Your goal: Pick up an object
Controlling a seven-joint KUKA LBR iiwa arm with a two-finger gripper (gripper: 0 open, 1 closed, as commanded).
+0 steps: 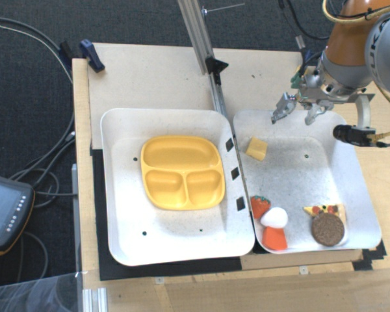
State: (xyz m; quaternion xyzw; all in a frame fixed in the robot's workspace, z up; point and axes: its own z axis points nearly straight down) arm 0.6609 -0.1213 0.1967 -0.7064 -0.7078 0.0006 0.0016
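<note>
Gripper [298, 112] hangs with fingers apart over the right bin's [351, 168] far edge, near the cheese cube [257, 149]

One fixed camera, high above the bench [162, 64], looking down at a slant. Both bins, left [117, 174] and right [351, 174], fit in frame; arm [361, 31] enters from upper right.

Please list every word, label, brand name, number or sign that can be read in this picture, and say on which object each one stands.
There is no readable text.
The dark device at the left edge has a row of small light marks, too small to read.
The yellow tray, both white bins, the food pieces and the gripper bear no print.
</note>
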